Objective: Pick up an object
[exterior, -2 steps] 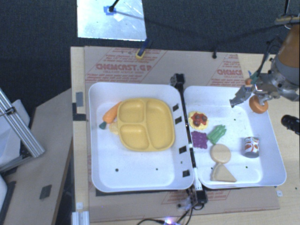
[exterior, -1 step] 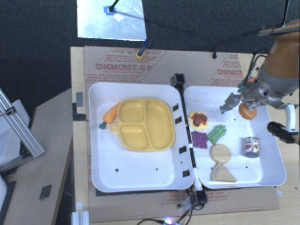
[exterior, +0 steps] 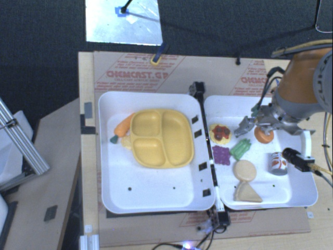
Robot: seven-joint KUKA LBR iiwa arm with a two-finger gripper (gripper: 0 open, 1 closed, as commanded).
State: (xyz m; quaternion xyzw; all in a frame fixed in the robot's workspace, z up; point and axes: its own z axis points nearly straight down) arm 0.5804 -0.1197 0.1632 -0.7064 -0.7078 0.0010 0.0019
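Note:
My gripper (exterior: 248,125) hangs open over the back of the right bin (exterior: 302,194), with nothing between its fingers. Just in front of it lies a green toy vegetable (exterior: 240,149). To its left is a small round toy pizza with red topping (exterior: 221,133), and an orange toy fruit (exterior: 264,135) sits to its right. Purple grapes (exterior: 221,155), a tan round piece (exterior: 244,170), a tan wedge (exterior: 247,192) and a small can (exterior: 278,163) lie nearer the front.
The left bin (exterior: 112,191) holds a yellow divided plate (exterior: 158,138) with a toy carrot (exterior: 124,124) against its left side. A raised divider with black clips (exterior: 204,139) separates the bins. The arm (exterior: 307,82) comes in from the right.

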